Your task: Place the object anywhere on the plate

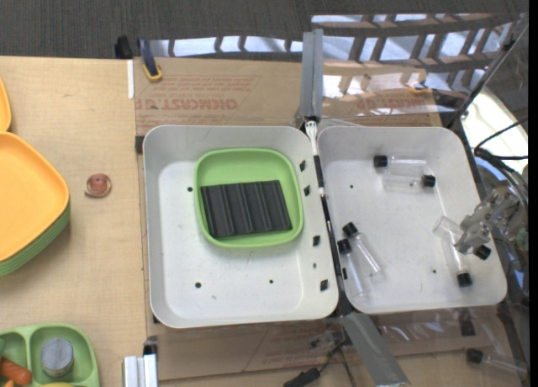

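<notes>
You have the green plate (248, 205) sitting in the left bin (168, 293), with a dark ribbed block (245, 208) lying across most of its middle, and everything worth picking lies well away from that plate, over in the right bin (403, 288). There are clear vials with black caps: one vial (403, 170) far from the plate toward the right bin's back, a second vial (359, 250) nearest the plate just past the divider between the bins, and a third vial (461, 236) at the edge farthest from the plate. The gripper (481, 224) is at that far edge, right against the third vial, but its metal parts blur into the clear glass and you cannot tell how far apart its fingers stand or whether anything sits between them. Treat that as the main risk: a smooth round vial, probably slippery, could roll out of a pinch or never be caught at all, and the arm would carry nothing across. A loose black cap (464, 279) lies close by and may get nudged. Should the vial make the trip, watch the landing; the ribbed block leaves only a narrow green rim bare, so a vial released there could roll off the plate into the bin.
</notes>
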